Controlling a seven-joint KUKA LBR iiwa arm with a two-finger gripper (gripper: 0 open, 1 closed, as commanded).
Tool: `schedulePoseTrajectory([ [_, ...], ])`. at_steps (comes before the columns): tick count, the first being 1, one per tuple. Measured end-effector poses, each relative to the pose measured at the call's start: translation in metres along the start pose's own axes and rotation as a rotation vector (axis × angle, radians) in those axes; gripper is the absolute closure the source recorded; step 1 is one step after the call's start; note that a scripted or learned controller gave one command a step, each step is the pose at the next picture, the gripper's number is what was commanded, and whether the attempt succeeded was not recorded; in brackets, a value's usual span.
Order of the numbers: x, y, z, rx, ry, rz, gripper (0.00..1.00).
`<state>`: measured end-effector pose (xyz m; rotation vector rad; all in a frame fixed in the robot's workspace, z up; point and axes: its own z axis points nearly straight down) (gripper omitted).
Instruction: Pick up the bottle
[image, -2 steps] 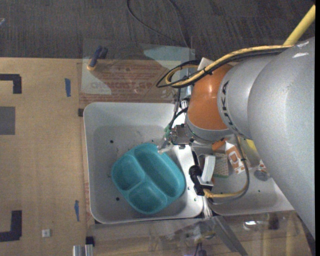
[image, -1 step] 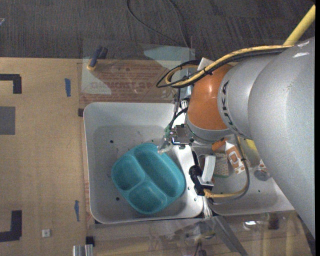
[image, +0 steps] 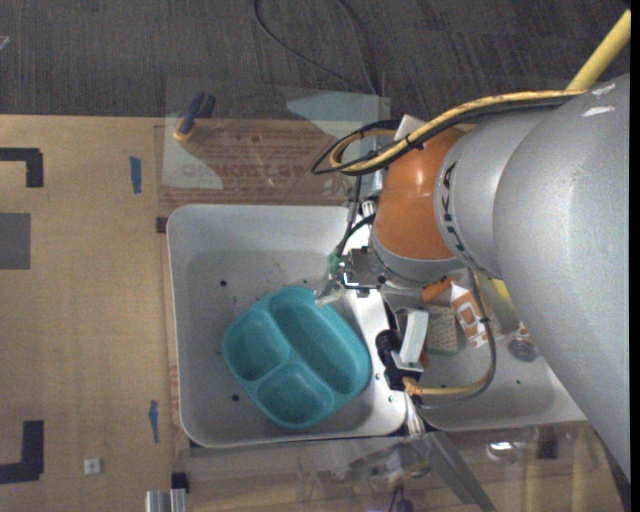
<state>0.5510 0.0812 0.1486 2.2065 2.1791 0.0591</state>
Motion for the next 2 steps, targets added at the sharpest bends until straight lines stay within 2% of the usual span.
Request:
schedulePoseTrajectory([
  [2, 0.0022, 0.0002, 0.0004, -0.007, 0.002, 0.087, 0.00],
])
